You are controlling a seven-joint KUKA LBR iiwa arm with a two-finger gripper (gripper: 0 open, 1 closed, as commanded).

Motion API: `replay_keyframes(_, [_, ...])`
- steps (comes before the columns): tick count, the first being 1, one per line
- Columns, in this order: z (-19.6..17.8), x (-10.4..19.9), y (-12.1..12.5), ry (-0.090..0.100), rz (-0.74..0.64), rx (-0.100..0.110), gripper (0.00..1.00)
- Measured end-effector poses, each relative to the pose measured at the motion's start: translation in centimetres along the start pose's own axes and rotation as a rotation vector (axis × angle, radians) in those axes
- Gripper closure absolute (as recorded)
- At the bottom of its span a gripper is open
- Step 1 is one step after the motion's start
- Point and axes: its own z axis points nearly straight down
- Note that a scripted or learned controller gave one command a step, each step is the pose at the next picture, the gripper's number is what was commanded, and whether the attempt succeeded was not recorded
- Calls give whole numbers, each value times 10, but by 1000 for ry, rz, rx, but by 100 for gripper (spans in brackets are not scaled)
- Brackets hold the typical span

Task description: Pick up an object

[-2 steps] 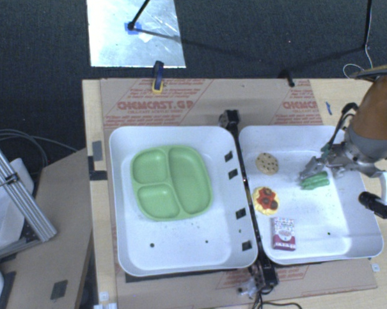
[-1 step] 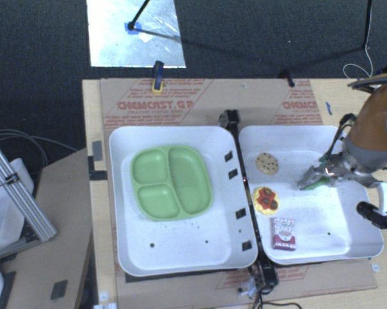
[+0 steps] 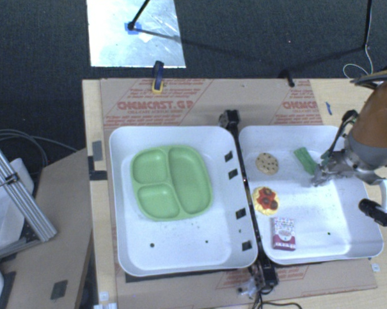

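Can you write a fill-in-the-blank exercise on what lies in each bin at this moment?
1. The green divided plate lies in the ____ bin.
2. The plate has ____ compartments.
3. In the right bin, the cookie lies beside a ____ block.
4. The end effector hangs over the ____ bin.

Missing words: left; three; green; right
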Motion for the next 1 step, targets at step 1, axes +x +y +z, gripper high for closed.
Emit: replay_keyframes(1, [11, 56, 39, 2, -8, 0, 100])
